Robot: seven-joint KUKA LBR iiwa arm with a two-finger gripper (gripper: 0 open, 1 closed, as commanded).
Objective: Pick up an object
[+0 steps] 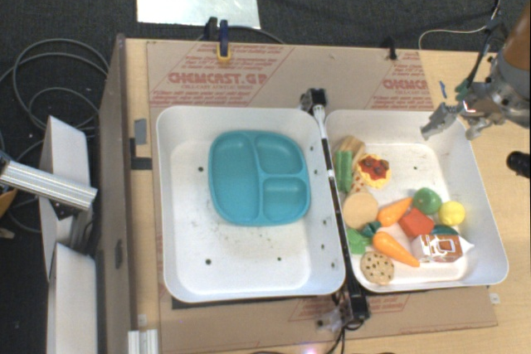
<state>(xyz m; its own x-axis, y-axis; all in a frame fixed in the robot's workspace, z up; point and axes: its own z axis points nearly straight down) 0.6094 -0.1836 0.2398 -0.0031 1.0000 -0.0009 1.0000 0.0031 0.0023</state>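
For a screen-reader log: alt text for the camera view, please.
A gripper hovers over the right bin's far corner; toy food lies heaped below, including two carrots. The left bin holds a teal divided plate.

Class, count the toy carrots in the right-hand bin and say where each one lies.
2. One carrot lies mid-bin, left of the red block; the other carrot lies nearer the front, beside the cookie. The pile may hide more.

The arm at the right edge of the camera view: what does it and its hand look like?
The arm is grey with an orange band above the wrist. Its hand is grey metal with small blue and red marks. A thin dark cable loops beside it.
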